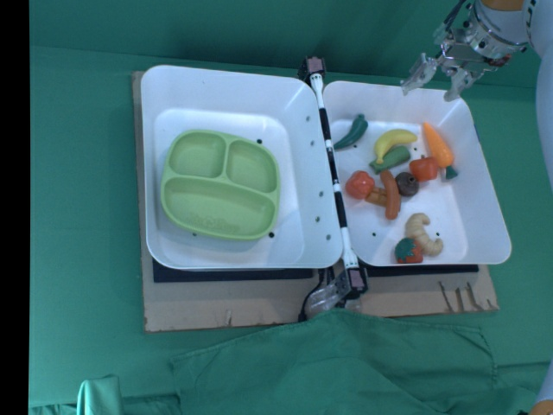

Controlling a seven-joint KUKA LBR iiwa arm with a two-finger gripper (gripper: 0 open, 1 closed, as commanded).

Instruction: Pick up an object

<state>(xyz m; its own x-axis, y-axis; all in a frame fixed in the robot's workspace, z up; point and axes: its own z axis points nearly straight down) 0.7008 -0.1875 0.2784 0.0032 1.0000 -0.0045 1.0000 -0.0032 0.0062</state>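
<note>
Gripper [439,76] hangs above the far rim of the right bin [484,223], jaws spread wide, nothing between them. Directly below the jaws lie the toy foods. Carrot [437,144] is nearest, just under the jaws. Banana [394,138] lies below and left of them, touching a green pod [390,158]. Pepper [352,132] sits farther left. Tomato [359,183], sausage [392,195] and a brown piece [407,183] cluster lower still. Croissant [423,230] and strawberry [408,251] lie farthest from the jaws. Green plate [220,183] sits in the left bin [294,102], well apart.
</note>
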